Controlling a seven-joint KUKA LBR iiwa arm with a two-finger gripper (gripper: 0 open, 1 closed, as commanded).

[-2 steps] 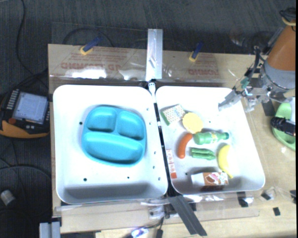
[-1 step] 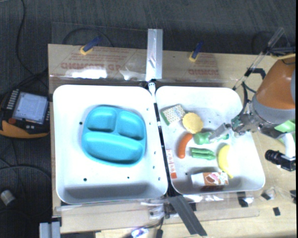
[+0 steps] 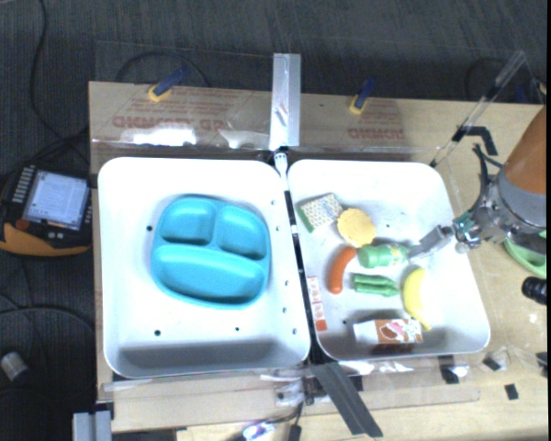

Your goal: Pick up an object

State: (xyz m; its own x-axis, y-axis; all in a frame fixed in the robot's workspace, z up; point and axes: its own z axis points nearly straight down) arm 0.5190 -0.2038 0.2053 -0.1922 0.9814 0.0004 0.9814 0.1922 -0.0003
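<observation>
The gripper [image 3: 429, 240] hung low over the right bin [image 3: 459, 324], reaching in across that bin's right wall, its tip just beside the green bottle-like toy [image 3: 381, 255] that lay near the bin's middle; whether the hand was wide or narrow could not be told, and nothing showed held in it. The things to choose from were crowded: a yellow round piece [image 3: 355, 225] and a checked packet [image 3: 319, 210] toward the far-left corner, an orange carrot [image 3: 339, 269] by the left wall, a green pod [image 3: 375, 286] and a banana [image 3: 414, 293] just below the bottle, and a small carton [image 3: 387, 332] against the near wall. That crowding looked like the main risk: closing on the bottle might catch the banana or pod too, or nudge them apart so that nothing was gripped. The rounded toys would likely roll or squirt out of a pinch taken off-centre. A descent too close to the right wall could also have struck the rim. The left bin [image 3: 119, 338] carried only a blue divided tray [image 3: 211, 249], well apart from the work
</observation>
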